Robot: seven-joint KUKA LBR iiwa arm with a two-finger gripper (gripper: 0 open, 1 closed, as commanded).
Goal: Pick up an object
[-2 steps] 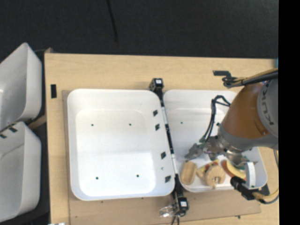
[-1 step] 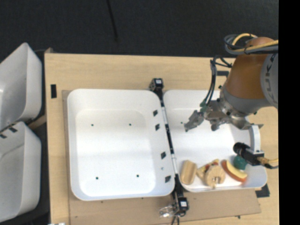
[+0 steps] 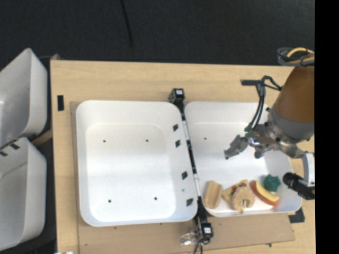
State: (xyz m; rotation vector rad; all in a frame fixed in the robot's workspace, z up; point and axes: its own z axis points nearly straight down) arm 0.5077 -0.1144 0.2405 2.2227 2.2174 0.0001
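1. Hovering above the middle of the right bin [image 3: 222, 121], the gripper [image 3: 237, 146] is hanging from the grey arm [image 3: 296, 102] that is reaching in from the right edge of the worktop [image 3: 127, 78].
2. Whether the fingers are spread or pressed together is too blurred to tell; nothing is showing between them.
3. Four small things are lying in a row along the near edge of the right bin: a tan wooden block [image 3: 213, 194] by the near left corner, a lumpy tan toy [image 3: 239, 194] just beside it, a red and cream apple slice [image 3: 264, 192] next, and a green piece [image 3: 272, 182] touching the slice.
4. The left bin [image 3: 127, 160] is carrying nothing to pick.
5. Doing this step well probably means choosing the wooden block, since it is standing slightly apart from the others.
6. Lining up over its centre before descending is likely wise, as the bin wall is crowding the row.
7. The risk is nudging a neighbouring piece and closing on nothing.
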